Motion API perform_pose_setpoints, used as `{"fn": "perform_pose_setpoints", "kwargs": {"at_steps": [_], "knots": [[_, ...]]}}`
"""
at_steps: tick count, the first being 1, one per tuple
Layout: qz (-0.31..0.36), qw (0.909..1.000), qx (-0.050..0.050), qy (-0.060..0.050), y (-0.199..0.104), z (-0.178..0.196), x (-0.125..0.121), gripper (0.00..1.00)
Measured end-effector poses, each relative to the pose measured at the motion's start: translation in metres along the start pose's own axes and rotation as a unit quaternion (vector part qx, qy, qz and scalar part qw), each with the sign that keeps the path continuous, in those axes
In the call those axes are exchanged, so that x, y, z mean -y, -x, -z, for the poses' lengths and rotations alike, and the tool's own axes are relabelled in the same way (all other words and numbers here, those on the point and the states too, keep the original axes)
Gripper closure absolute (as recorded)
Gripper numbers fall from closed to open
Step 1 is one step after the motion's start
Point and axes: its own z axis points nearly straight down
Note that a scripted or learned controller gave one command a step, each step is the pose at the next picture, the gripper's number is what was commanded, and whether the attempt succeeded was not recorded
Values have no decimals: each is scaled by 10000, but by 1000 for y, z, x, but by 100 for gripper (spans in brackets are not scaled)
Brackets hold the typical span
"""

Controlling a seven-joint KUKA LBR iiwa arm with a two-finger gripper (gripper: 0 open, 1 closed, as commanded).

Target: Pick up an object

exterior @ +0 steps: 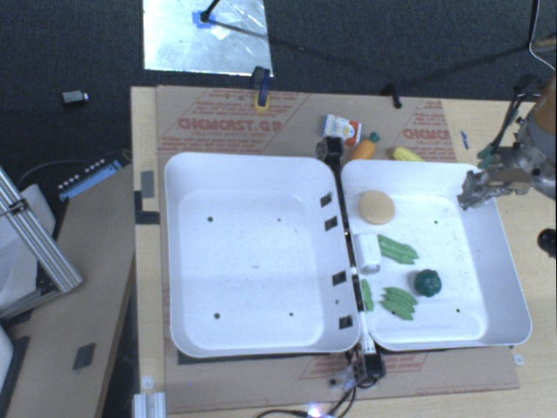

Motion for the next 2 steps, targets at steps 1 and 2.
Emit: {"fn": "perform_pose_setpoints", "kwargs": {"at_steps": [1,2], "knots": [[4,10000,-22,-67,-2,47,46,100],[53,9999,-44,-125,-95,-37,53,100]]}}
